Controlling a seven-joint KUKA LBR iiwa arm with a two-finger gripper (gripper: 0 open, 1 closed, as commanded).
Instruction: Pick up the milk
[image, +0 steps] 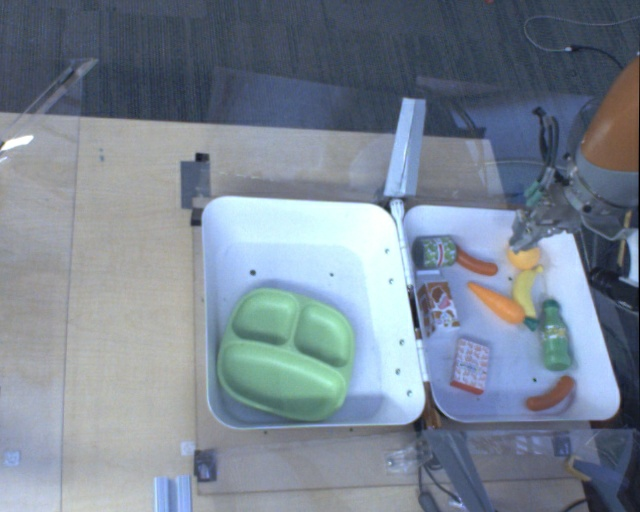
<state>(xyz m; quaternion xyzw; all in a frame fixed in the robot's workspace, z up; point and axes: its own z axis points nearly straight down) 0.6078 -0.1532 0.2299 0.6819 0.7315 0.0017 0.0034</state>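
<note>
Lying flat, red-and-white patterned milk carton

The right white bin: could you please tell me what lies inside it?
Right white bin holds a green can, two cartons, two sausages, carrot, banana, green bottle. The gripper covers the corner beneath.

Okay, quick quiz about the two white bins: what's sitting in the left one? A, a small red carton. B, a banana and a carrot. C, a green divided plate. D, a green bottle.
C: the left bin holds a green divided plate, while the banana, carrot, green bottle and red carton all lie in the right bin.
</note>
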